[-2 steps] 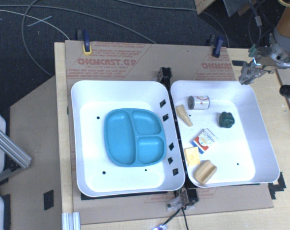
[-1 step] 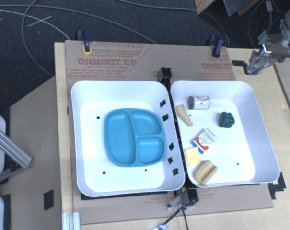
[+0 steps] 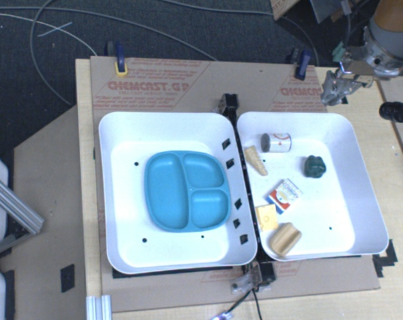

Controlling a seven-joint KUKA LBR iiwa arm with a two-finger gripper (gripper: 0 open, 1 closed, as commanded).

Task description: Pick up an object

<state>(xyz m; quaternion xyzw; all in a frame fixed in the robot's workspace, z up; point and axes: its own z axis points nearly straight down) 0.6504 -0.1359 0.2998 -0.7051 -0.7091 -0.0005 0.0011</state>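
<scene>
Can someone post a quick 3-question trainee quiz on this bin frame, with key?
1. True or false: the blue divided plate lies in the left bin.
2. Which item in the right bin lies nearest the claw? A) tan block B) dark green object C) yellow piece
3. Fill in: the claw hangs beyond the right bin's ____ rim.

Key
1. True.
2. B, the dark green object lies toward the bin's far right; the others sit near its front.
3. Far; it is over the cardboard, outside the bin.
</scene>
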